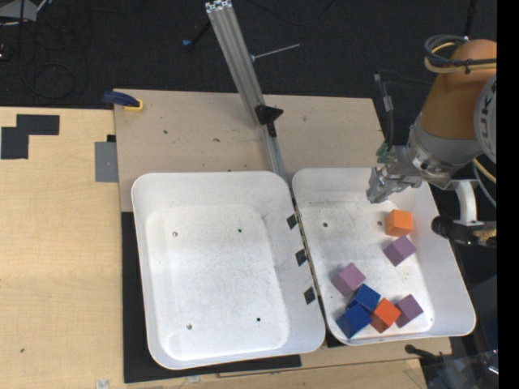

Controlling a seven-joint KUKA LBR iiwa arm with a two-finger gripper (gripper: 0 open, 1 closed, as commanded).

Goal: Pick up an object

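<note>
Seven foam blocks lie in the right bin (454,298), an orange cube (398,222) nearest the gripper (381,189) poised just above-left of it, apparently lining up a pick. Whether its claw is apart or together cannot be told. Nothing is held.

From my feed: light even and diffuse, overhead, moderately bright. White bins (212,186) read clean, no blown glare; dark specks on their floors stay visible. Shadows soft and short under the blocks (375,305). Top of frame falls off into near-black floor (105,31). Overall slightly soft, low resolution; block edges fuzzy. Little distortion at the edges
</note>
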